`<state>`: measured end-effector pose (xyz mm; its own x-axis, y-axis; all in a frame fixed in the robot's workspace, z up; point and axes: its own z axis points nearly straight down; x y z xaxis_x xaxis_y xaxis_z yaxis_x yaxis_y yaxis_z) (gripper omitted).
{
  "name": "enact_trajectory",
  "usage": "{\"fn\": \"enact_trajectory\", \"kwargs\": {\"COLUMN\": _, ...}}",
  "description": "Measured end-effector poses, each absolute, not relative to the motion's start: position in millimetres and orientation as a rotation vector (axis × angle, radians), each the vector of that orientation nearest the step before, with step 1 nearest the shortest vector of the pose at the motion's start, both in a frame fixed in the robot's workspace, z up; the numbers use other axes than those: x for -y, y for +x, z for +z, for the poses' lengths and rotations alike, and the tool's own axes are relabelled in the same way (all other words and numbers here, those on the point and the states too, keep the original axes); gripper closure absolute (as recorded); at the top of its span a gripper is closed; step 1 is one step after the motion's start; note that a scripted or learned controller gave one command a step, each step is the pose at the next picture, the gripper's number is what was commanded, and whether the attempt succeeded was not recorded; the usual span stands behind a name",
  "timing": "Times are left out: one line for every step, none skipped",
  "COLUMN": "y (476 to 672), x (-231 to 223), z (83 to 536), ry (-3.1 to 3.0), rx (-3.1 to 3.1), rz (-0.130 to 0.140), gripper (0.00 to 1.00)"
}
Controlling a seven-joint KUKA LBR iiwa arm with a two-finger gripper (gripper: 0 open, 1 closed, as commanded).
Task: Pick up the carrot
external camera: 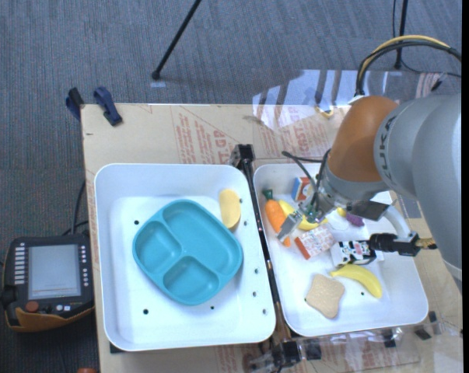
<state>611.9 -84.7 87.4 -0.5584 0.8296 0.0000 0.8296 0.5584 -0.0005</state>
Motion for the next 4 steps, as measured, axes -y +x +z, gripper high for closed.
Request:
{"fn": "enact_trajectory", "kwargs": {"y": 644.5, "x": 89, "z": 88, "ry": -1.653, "rx": 2.672, "rz": -0.001, "gripper": 0.00}}
{"fn": "enact_trajectory", "kwargs": {"y": 645.3, "x": 86, "z": 98, "ry": -1.640, "rx": 2.680, "rz": 0.000, "gripper": 1.00}}
{"fn": "enact_trajectory", "kwargs": {"y": 646.6, "x": 35, "z": 238, "ry": -2.196, "rx": 2.256, "rz": -0.009, "gripper": 1.00}}
{"fn": "enact_trajectory", "kwargs": {"y": 552.3, "x": 85, "z": 97, "ry": -1.913, "rx": 2.477, "rz": 0.012, "gripper": 1.00}}
